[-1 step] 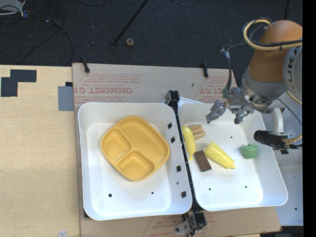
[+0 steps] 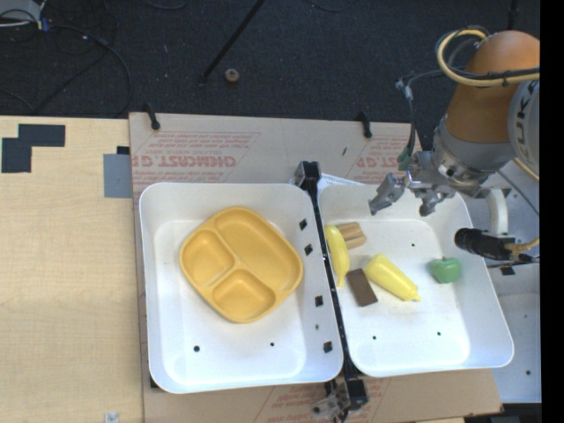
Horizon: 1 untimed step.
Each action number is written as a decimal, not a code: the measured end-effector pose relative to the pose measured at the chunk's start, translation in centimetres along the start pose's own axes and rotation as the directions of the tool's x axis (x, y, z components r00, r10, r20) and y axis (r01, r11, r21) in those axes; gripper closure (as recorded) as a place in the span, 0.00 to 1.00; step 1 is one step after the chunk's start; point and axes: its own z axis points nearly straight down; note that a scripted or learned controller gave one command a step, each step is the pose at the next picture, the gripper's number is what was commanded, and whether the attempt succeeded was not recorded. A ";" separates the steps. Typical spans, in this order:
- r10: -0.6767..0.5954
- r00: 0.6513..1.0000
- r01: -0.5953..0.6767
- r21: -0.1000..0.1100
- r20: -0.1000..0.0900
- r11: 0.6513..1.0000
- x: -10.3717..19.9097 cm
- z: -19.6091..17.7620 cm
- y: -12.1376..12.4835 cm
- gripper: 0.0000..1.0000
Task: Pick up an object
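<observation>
— Fingers (image 2: 388, 193) of the gripper (image 2: 408, 196) are seen spread apart, with nothing held between them; are they placed over a bin?

— They are held above the far edge of the right bin (image 2: 480, 346), below the grey wrist and the orange band of the arm (image 2: 493, 64). No object is touched by them.

— What is found in that bin?

— A yellow banana (image 2: 337, 252) is laid against the left wall, with a small tan block (image 2: 352, 233) touching it at the far end. A brown bar (image 2: 360, 287) is set just beside a yellow corn-shaped toy (image 2: 392, 278), near the middle. A green piece (image 2: 446, 270) is seen well apart from these, towards the right wall.

— And the left bin (image 2: 167, 351)?

— A yellow divided plate (image 2: 241, 263) is laid in it, tilted relative to the walls. Both bins are carried on a cardboard sheet (image 2: 203, 148) on the bench (image 2: 62, 280).
</observation>
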 end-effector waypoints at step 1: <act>-0.001 1.000 0.001 0.005 0.000 1.000 0.9 5.8 0.1 0.00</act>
